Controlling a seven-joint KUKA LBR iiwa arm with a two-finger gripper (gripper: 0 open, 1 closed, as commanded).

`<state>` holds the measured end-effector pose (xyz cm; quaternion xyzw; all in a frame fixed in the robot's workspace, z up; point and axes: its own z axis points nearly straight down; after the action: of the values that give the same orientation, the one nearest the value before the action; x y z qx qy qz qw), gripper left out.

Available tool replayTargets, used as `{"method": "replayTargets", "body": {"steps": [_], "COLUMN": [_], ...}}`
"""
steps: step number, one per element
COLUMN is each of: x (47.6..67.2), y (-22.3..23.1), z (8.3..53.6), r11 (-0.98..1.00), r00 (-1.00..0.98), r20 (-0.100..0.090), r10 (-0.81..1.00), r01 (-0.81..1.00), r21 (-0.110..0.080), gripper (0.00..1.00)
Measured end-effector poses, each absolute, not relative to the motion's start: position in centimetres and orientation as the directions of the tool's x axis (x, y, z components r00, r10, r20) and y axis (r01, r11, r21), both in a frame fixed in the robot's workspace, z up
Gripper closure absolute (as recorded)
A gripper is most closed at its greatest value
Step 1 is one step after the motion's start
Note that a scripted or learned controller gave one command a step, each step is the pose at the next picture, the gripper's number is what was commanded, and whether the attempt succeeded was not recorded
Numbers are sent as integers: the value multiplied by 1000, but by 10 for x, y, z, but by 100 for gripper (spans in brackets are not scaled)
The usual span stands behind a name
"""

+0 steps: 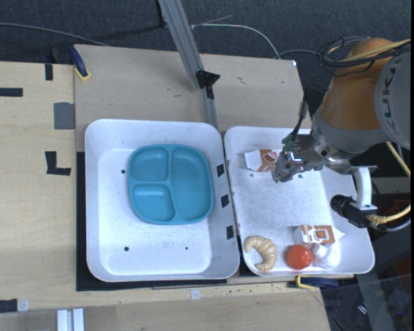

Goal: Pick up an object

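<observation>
In the right bin [276,205] a small white and orange packet [260,160] lies near the far left corner. My gripper [284,169] hangs right beside that packet, on its right, low over the bin floor. Along the bin's near edge lie a tan croissant [262,252], a red tomato-like ball [299,256] and a white and orange wrapped packet [319,236]. Nothing shows between the gripper's tips.
The left bin [103,247] holds a blue three-compartment plate [170,183]. A grey metal pole [183,36] slants down to the ridge between the bins. A black fitting with a yellow cable [355,211] sits at the right bin's right edge.
</observation>
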<state>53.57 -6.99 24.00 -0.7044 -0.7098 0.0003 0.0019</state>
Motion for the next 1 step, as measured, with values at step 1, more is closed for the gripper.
{"method": "replayTargets", "body": {"steps": [1], "x": [529], "y": [-15], "z": [247], "r11": [8], "r00": [-8], "r20": [2], "r10": [1000], "r01": [1000], "r21": [-2], "gripper": [100]}}
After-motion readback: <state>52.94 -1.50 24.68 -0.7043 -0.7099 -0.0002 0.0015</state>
